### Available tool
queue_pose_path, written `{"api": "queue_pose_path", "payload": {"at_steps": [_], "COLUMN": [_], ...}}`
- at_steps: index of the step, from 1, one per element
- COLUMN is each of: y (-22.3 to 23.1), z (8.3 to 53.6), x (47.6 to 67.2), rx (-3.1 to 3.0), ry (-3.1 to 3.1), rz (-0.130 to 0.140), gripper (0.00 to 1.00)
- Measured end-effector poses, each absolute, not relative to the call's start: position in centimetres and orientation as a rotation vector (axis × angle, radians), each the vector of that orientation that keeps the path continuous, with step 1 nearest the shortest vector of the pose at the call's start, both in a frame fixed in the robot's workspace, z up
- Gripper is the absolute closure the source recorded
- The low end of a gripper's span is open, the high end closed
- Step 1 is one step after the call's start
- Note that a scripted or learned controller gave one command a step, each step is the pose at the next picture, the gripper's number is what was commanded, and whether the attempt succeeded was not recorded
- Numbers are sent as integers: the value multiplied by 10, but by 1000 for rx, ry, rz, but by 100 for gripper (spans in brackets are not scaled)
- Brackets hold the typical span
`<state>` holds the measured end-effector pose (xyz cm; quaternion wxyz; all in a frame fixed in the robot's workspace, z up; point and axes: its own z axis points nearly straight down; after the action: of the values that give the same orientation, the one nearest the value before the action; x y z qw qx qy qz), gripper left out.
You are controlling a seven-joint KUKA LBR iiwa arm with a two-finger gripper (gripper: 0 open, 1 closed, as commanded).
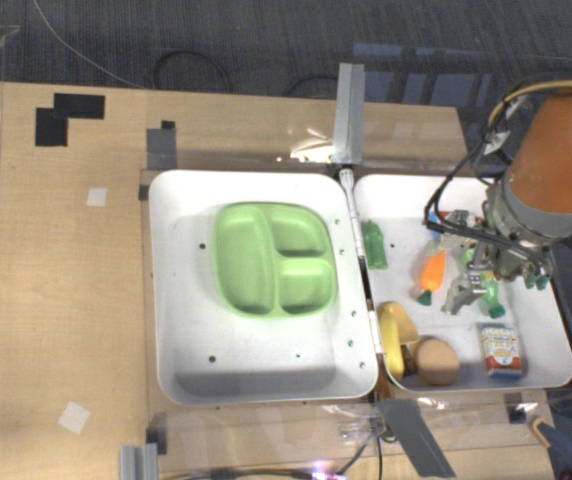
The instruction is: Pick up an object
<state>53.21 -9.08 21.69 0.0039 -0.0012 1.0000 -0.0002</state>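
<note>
Two white bins side by side on bench (56,298): left bin (181,268) with green divided tray (271,258); right bin (536,363) with green bottle (373,244) by its left wall, carrot (432,272) mid-bin, banana (394,336) and brown ball (436,360) touching at the near left corner, small can (501,351) near right. Gripper (469,293) low over right bin, just right of carrot and above can, nothing seen between fingers. Cannot tell whether spread or pressed together.

- A sectioned tray (271,258) sits in the left bin (181,368).
- In the right bin (556,363): a banana (394,336) at the near left corner, a round fruit (436,360) touching it (on its right), a small can (501,351) farther right.
- The gripper (471,290) hangs behind the can, a carrot (431,271) just to its left.
</note>
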Motion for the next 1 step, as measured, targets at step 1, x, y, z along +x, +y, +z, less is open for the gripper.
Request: {"api": "queue_pose_path", "payload": {"at_steps": [1], "y": [-93], "z": [145], "x": [558], "rx": [-14], "ry": [3138], "rz": [1], "gripper": [0]}}
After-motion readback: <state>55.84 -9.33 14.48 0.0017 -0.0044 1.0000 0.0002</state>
